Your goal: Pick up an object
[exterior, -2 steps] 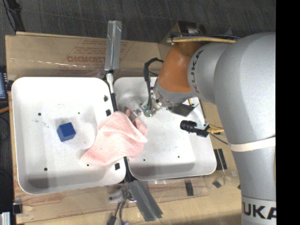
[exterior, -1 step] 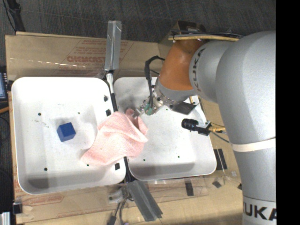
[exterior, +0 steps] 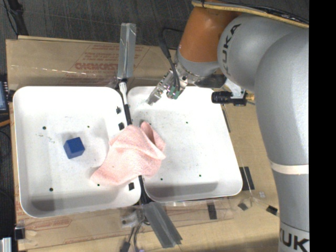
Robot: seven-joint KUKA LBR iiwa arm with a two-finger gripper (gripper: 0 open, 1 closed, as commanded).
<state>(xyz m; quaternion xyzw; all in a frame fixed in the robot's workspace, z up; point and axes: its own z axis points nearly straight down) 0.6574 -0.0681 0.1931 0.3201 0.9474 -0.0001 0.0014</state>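
— While the arm is hanging over the bench, where is the thing it might pick up?

— Two candidates are showing. A pink cloth (exterior: 132, 155) is lying crumpled across the divide between the two bins, draping mostly into the left bin (exterior: 31, 109) with one folded corner reaching into the right bin (exterior: 210, 156). A small blue cube (exterior: 74, 147) is sitting on the floor of the left bin, left of the cloth and apart from it.

— And the gripper?

— The gripper (exterior: 167, 91) is hovering near the far left corner of the right bin, above and beyond the cloth, touching neither cloth nor cube. Nothing is sitting between its fingers. Whether they are spread or closed is too small and blurred to tell.

— What is surrounding all that?

— The grey arm (exterior: 262, 62) is reaching in from the right, its orange band (exterior: 202, 33) sitting just above the wrist. Both bins are resting side by side on a sheet of brown cardboard (exterior: 68, 56) with red print, and a grey metal bar (exterior: 126, 49) is standing at the far end of the gap between them.
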